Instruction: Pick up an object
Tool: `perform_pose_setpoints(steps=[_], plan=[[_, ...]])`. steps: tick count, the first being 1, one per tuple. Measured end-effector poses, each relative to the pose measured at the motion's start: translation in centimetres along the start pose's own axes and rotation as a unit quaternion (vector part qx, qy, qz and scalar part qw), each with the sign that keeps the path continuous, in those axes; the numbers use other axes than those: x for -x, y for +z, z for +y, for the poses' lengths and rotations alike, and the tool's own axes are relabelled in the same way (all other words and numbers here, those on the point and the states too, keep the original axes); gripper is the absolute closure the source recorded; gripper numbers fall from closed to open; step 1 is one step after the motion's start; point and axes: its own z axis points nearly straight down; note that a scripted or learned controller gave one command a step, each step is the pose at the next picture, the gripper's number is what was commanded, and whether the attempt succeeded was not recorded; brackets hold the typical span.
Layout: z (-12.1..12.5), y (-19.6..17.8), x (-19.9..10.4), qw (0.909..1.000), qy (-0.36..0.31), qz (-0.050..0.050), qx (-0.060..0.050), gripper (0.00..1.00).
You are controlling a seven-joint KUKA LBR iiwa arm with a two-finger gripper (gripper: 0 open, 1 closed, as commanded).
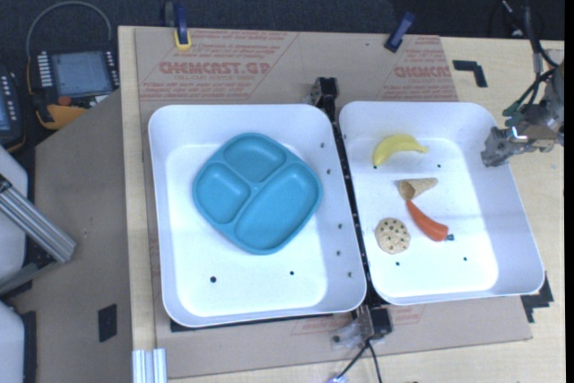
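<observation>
**Claw at the right bin's edge**

Gripper (499, 148) hangs over the right bin's (502, 274) right rim; its opening cannot be told. Banana (398, 147), cone (418, 187), carrot (428, 222) and cookie (392, 235) lie apart to its left.

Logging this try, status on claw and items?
Claw at right bin's right edge, holding nothing. Banana, cone, carrot, cookie untouched. Nothing in the way.

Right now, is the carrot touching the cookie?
Apart. The camera view shows bare white bin floor between the carrot and the cookie.
</observation>
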Motion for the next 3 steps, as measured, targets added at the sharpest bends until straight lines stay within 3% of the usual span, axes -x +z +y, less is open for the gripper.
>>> perform_pose_setpoints(steps=[3], plan=[[0.4, -1.4, -15.1, 1.0000, -0.002, 0.003, -0.004, 1.00]])
